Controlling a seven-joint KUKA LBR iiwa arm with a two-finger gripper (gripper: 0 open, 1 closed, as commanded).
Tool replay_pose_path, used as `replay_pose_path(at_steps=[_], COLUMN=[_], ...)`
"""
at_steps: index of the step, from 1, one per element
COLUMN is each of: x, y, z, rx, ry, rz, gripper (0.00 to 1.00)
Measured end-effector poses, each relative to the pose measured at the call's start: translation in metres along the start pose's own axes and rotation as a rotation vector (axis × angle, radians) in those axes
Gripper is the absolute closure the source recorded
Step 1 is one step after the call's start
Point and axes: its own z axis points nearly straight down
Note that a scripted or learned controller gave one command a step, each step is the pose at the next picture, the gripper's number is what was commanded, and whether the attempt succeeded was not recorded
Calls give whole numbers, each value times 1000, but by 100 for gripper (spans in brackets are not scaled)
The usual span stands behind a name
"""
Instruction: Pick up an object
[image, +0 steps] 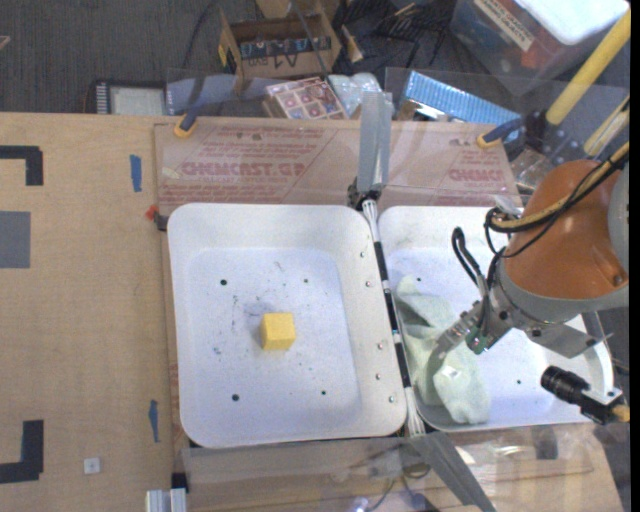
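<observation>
Whether anything is gripped cannot be told as the gripper (455, 340) dips onto a pale green cloth (440, 350) crumpled in the right bin (560, 395), seemingly its chosen target; a yellow block (279, 331) sits alone mid-floor in the left bin (200, 240), well apart

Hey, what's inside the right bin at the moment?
A crumpled pale cloth lies in the right bin, with the gripper down at it. The arm covers that bin's right part.
</observation>
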Motion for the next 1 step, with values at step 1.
replay_pose_path(at_steps=[1], x=[0], y=[0], z=[0], rx=[0], ry=[0], rz=[0], gripper=[0])
